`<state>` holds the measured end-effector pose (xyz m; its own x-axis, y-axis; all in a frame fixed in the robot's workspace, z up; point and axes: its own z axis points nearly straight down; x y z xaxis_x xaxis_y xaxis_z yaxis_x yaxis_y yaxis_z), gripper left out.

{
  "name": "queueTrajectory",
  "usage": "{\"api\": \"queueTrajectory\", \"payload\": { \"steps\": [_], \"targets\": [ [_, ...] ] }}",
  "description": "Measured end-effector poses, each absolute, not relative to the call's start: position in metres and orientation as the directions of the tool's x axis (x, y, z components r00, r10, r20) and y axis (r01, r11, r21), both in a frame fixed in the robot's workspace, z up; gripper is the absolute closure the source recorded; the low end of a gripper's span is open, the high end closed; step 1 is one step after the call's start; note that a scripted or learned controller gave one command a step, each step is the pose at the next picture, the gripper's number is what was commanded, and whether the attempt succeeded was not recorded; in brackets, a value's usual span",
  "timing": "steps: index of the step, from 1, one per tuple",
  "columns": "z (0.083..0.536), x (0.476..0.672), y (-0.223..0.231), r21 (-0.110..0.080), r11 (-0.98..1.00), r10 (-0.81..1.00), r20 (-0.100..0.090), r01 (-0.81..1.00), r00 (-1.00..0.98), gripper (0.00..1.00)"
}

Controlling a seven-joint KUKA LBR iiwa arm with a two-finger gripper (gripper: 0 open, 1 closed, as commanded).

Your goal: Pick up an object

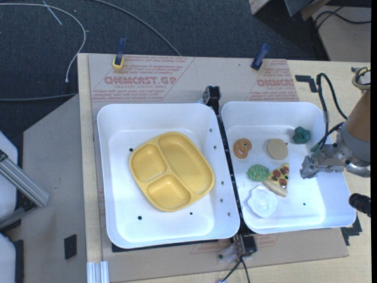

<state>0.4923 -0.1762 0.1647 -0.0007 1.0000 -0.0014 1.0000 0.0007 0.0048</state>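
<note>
At the left of the frame the left bin is holding a yellow divided tray, lying flat near its middle, well apart from everything the arm could be reaching for. Moving right across the divider, the right bin is carrying the small toys: an orange doughnut near its left wall, a green broccoli piece below it, a pizza slice just beside the broccoli, a white piece lower down, a tan round disc in the middle, and a dark green lump toward the upper right.

Farther right, the gripper is hanging low over the right part of this bin, just right of the pizza slice and below the dark green lump. Nothing is sitting between its tips; whether the pincer is apart or together I cannot tell, since the metal parts are blurring into one mass.

The step in hand looks like choosing and closing in on one toy. The pizza slice is lying nearest, so it seems the likeliest candidate, though it is lying flat and crowding the broccoli, which could make a clean pinch hard. The disc or the dark green lump is standing freer and may be an easier grab. Coming straight down, centred on one toy, would be helping.

At the frame's right edge the arm is entering, its wrist bending down and leftward toward the bin floor.
</note>
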Motion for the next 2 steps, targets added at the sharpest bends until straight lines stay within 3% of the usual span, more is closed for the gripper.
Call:
{"api": "queueTrajectory", "payload": {
  "steps": [2],
  "targets": [
    [0.241, 0.489, -0.177, 0.002, 0.001, 1.0, -0.001, 1.0, -0.001, 1.0]
  ]
}}
